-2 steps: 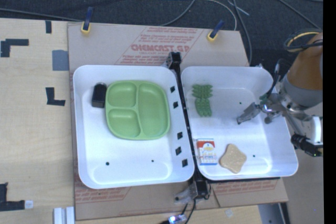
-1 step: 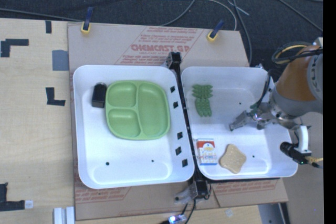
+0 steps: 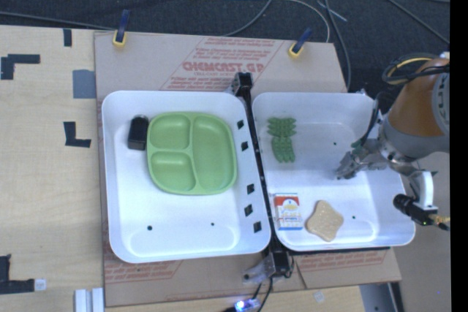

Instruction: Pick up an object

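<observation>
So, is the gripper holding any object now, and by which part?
Nothing is held. The two-finger gripper hangs over the bare floor of the right white bin, apart from every object there.

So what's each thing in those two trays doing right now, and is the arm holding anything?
Green divided plate: flat in left bin, compartments bare.
Black block: beside the plate's left edge.
Green ridged piece: lying in right bin.
Small carton: lying flat, right bin.
Toast slice: lying flat beside the carton.
Gripper: low in right bin, nothing visibly held.
</observation>
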